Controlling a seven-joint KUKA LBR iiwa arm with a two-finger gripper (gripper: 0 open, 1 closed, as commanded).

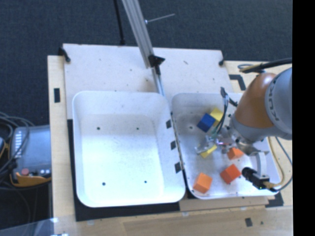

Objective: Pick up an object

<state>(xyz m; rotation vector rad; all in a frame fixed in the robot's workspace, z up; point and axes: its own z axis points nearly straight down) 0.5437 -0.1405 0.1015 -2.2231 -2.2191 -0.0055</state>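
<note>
STEP: descend on target | PINCER (pixel 212 144): low in right bin (pixel 183 132), finger state cannot be told | TARGET: yellow stick (pixel 208 151) just beside pincer, near blue block (pixel 205 123) (tight cluster) | ADVICE: centre over stick, confirm grip before lifting.

No readable text, labels, brands or numbers anywhere. Black marks on the bench (pixel 56 132) edges and on the bin (pixel 173 132) rims are plain tabs, no characters. Grey box (pixel 33 151) off the bench's left edge has small coloured spots, too blurred to read.
</note>
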